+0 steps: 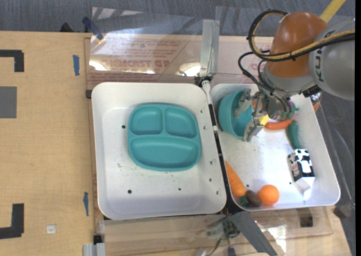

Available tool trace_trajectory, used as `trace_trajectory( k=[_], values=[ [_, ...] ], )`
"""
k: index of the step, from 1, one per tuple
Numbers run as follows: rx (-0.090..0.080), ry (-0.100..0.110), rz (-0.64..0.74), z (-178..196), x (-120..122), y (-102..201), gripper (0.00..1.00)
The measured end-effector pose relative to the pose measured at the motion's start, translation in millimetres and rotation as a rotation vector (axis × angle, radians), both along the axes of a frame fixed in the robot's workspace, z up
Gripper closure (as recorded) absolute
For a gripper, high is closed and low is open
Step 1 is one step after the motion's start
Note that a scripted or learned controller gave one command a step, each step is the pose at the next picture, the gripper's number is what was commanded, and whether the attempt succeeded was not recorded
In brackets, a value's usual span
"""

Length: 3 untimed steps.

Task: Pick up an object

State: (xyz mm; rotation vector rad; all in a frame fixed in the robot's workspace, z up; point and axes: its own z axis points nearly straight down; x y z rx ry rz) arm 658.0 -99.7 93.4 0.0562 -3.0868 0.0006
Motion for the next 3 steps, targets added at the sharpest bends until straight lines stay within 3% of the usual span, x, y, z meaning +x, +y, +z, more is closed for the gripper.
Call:
trace_trajectory(
  k=[1, 2, 3],
  values=[
    [0.001, 0.002, 0.001, 10, 0, 1, 1.0],
    [-0.002, -0.044, -0.029, 145, 6, -18, 1.0],
    [0.001, -0.033, -0.028, 148, 5, -16, 1.0]
  ],
)
